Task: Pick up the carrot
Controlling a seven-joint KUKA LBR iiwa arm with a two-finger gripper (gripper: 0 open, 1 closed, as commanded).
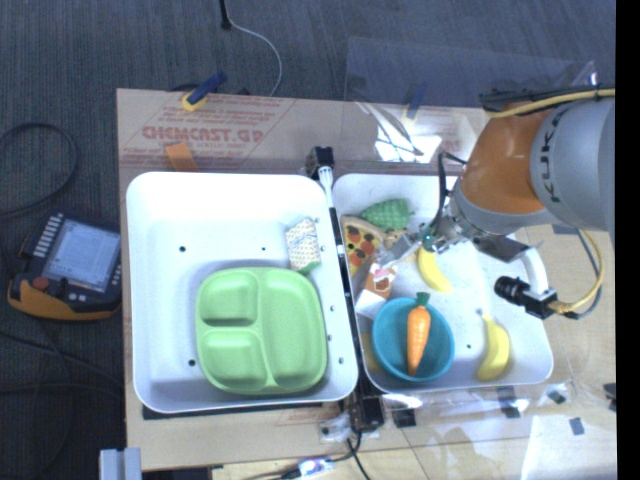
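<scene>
Two white bins sit side by side on a brown board [200, 133]. On the far left, on the dark carpet [80, 38], lies one small screen box [68, 266] with a grey face and an orange edge, and black wires curl near it.

One green plate [262, 330] with three parts lies in the left bin [170, 208]. One small speckled packet [302, 244] rests just above the plate, near the wall between the bins.

In the right bin [520, 353] there is one pizza slice [360, 238], one green leafy thing [385, 212] and one small red and white block [380, 280]. One blue bowl [412, 340] sits at the front of this bin, and the one carrot [417, 334] lies inside it, orange with a green top. Two bananas are here too: one small banana [432, 268] just above the bowl, and one bigger banana [493, 348] to the right of the bowl.

One grey arm with an orange band [515, 173] reaches in from the right. Its gripper [432, 238] hangs low over the small banana, apart from the carrot. I cannot tell how wide the pincer is or if it grips anything.
</scene>
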